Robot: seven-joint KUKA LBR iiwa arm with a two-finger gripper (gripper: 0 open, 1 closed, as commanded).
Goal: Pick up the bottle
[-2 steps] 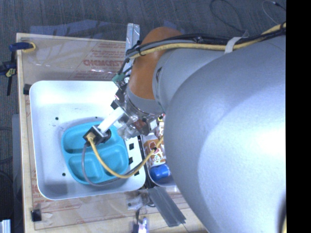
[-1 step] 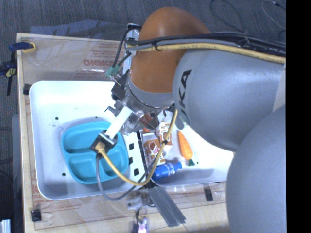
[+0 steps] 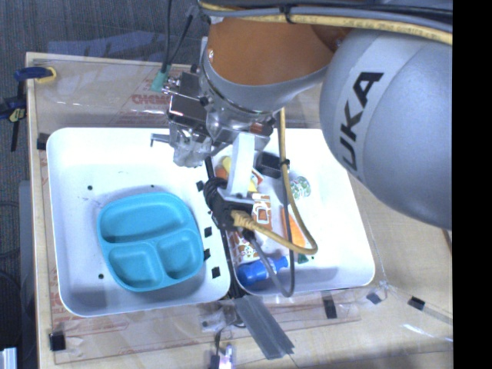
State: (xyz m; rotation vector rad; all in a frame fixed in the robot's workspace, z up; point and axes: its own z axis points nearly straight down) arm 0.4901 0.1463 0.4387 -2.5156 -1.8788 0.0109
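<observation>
Grey KUKA arm (image 3: pixel 384 106) with orange band, reaching in from far right. Left shallow white bin (image 3: pixel 65 206): blue three-compartment plastic plate (image 3: pixel 150 241), near side. Metal gripper (image 3: pixel 187 143) over far edge by divider; open or closed, cannot tell. Blue-ended bottle (image 3: pixel 252 274) lying in near-left corner of right white bin (image 3: pixel 346 241), partly behind cables.

The arm (image 3: pixel 384 114) is running off the top and right edges, and it is covering the far right part of the right bin (image 3: pixel 342 241) and the desk (image 3: pixel 400 283) behind it. Parts hanging below the wrist (image 3: pixel 254 83) are overlapping the bottle (image 3: pixel 252 273), hiding most of its body. Small things beside it are blurring together, too small to name.
</observation>
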